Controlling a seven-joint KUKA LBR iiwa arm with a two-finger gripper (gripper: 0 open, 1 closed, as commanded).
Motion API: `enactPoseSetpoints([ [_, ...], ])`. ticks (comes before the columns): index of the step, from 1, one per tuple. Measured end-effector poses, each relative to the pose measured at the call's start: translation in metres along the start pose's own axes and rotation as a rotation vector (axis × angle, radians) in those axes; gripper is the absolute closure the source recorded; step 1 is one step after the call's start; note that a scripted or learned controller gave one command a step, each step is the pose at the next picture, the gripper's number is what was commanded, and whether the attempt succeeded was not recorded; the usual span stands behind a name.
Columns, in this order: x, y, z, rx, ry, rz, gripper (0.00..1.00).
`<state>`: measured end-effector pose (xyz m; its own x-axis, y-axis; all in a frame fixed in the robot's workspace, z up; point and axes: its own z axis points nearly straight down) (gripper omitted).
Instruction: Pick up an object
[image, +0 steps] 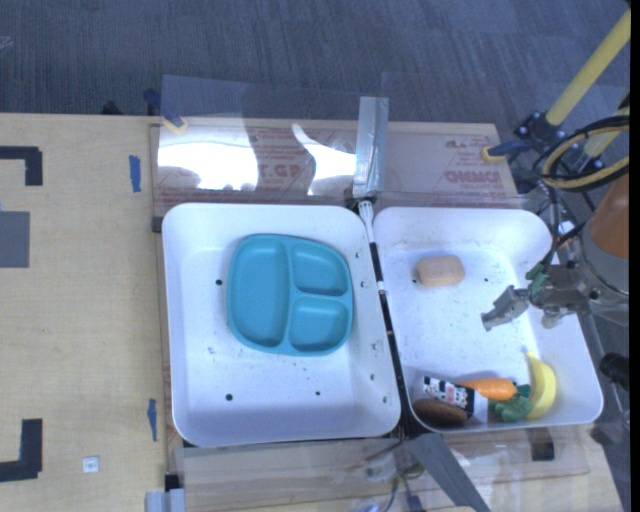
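Even, fairly bright overhead light; colour cast cool, slightly bluish. Strongest glare sits on the clear sheet (255, 160) behind the left bin (190, 320), a blown-out white patch with no detail. Bin floors are near clipping, rims hard to separate from walls. Shadows are soft and short: a faint one under the blue plate (290, 293), another under the bread roll (439, 270). Dark specks on both bin floors resolve as dots only. Overall focus is moderate; the gripper (515, 305) is smeared, edges indistinct. Items in the right bin (470, 235) near corner merge into one cluster. Floor texture at the top is dim and noisy.
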<state>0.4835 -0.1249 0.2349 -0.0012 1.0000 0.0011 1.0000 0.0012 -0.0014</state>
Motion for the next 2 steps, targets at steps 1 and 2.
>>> enactPoseSetpoints([
  [1, -0.0211, -0.0017, 0.1468, -0.009, -0.003, -0.118, 0.0],
  [2, -0.0112, -0.0003, 0.1466, -0.012, -0.008, -0.465, 0.0],
])
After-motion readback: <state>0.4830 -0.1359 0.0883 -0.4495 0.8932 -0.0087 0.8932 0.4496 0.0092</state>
